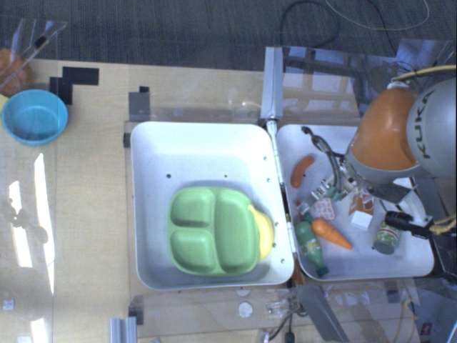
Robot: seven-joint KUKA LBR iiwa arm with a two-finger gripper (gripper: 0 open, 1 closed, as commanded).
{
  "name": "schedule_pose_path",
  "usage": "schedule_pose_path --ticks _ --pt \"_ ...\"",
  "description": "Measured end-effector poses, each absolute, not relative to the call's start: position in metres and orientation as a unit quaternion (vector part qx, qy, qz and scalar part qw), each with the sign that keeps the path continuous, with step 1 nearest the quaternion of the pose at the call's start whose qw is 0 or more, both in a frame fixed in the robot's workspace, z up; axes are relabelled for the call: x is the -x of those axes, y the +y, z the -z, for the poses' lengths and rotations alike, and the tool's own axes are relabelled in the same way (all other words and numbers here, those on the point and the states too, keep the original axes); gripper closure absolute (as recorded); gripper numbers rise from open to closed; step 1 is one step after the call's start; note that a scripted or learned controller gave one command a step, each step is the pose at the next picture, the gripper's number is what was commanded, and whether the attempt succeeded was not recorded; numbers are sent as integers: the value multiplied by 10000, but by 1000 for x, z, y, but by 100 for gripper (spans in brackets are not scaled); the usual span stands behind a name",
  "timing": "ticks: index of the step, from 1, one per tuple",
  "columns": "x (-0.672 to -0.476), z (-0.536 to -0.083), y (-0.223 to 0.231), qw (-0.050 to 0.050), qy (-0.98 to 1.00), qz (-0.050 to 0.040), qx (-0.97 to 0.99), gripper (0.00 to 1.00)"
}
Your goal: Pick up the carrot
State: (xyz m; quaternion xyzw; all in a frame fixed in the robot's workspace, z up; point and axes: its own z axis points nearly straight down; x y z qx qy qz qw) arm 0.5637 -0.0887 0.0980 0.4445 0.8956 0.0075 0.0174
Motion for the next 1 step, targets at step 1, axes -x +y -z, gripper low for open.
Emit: schedule_pose_path --ticks 1 --pt "-509 -95 -96 153 9020 -59 -4314 0"
